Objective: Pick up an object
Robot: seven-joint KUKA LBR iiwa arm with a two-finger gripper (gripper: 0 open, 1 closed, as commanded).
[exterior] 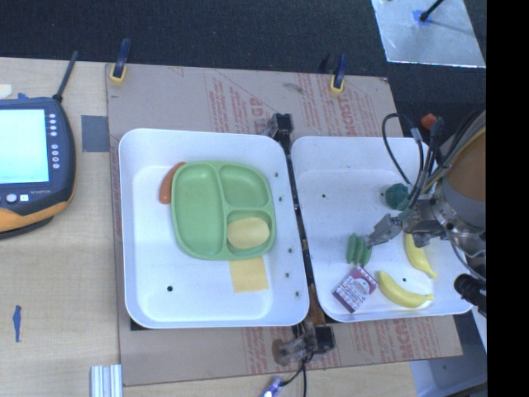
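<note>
While the gripper (pixel 395 228) is hanging low over the right bin (pixel 331 160), its fingers are looking slightly parted with nothing between them, though the slant is making the gap hard to judge. Things are crowding the spot beneath it: a small green piece (pixel 359 248) is lying just beside the fingertips, a dark teal object (pixel 396 194) is sitting near the wrist cables, and two bananas, one (pixel 419 255) under the arm and one (pixel 403 290) near the front wall, are lying close by. A purple packet (pixel 355 289) is resting just beside the lower banana. Any of these could serve as the thing to pick up. My worry is that the fingers are coming down between neighbours and nudging the green piece aside, or closing on air.

The left bin (pixel 136 246) is holding a green divided plate (pixel 216 208) with a pale yellow round in one compartment, an orange piece (pixel 167 184) tucked at its left edge, and a yellow slice (pixel 250 275) lying just below it.
</note>
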